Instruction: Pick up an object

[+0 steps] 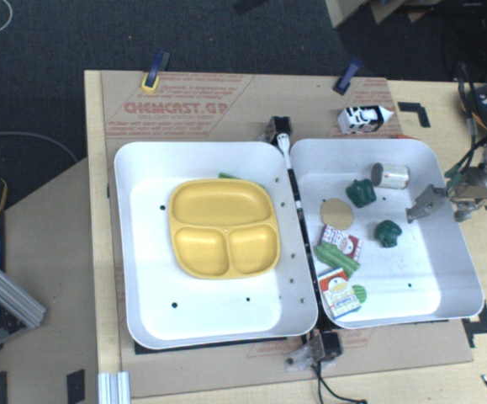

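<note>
From above, two white bins sit side by side on the bench. The left bin [142, 225] holds a yellow tray [224, 226] with three compartments, and a green sliver [229, 176] peeks out at its top edge. The right bin [445, 259] holds the loose things: a silver can [391, 175] near the top, a dark green lump [361, 193] just left of it, a tan disc [338, 214], a second green lump [388, 232], and two printed packets [341, 251] [341, 295] down the left side. The gripper [428, 202] reaches in from the right edge of the frame, over the bin's right part, near the can; whether it is open or closed I cannot tell. A black-and-white toy [364, 118] lies above the right bin.
</note>
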`<state>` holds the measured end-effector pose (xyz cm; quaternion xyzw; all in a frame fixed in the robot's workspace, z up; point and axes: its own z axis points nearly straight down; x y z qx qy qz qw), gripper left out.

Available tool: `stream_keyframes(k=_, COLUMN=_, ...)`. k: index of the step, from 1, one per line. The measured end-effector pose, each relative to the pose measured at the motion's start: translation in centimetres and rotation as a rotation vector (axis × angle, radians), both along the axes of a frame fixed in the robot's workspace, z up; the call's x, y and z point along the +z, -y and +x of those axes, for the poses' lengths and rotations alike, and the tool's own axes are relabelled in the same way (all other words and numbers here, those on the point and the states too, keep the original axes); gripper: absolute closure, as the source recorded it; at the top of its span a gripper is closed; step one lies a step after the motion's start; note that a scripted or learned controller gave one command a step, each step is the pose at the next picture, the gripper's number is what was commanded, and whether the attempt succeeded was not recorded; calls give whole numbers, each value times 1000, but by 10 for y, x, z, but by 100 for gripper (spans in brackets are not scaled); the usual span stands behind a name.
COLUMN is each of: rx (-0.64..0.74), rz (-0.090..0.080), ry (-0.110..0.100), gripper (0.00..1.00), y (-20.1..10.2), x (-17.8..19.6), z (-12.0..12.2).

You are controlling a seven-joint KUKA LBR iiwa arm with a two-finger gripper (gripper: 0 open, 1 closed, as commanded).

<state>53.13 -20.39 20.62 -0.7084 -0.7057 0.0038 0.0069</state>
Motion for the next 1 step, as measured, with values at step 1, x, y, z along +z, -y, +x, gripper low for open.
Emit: stream_keyframes(k=1, rx=4, rz=-4, ry=14, gripper=0, y=-1, x=8, z=3)
